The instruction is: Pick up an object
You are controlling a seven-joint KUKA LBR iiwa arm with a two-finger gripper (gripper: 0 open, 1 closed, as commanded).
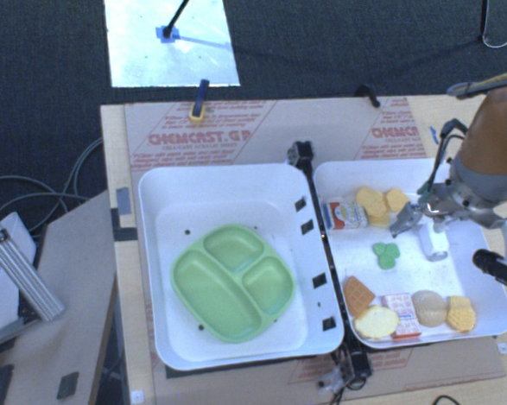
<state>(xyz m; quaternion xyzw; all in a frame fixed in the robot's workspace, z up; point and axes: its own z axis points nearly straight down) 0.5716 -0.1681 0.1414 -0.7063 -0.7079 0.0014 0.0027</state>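
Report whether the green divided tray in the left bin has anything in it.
Empty. The green three-compartment plastic tray lies flat in the left white bin, and all three compartments show bare green plastic.

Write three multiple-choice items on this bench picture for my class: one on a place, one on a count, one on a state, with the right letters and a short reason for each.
1. Where does the green tray lie?
A. In the left bin
B. In the right bin
C. On the cardboard behind the bins

2. How many compartments does the green tray have?
A. Two
B. Three
C. Five

3. How is the small green piece in the right bin placed?
A. Lying in the bin, apart from the pincer
B. Lifted above the left bin
C. Resting on the green tray

Key: 1 A, the tray sits on the left bin's floor. 2 B, one long section and two smaller ones show. 3 A, it rests on the white floor, left of the pincer, with bare floor between them.
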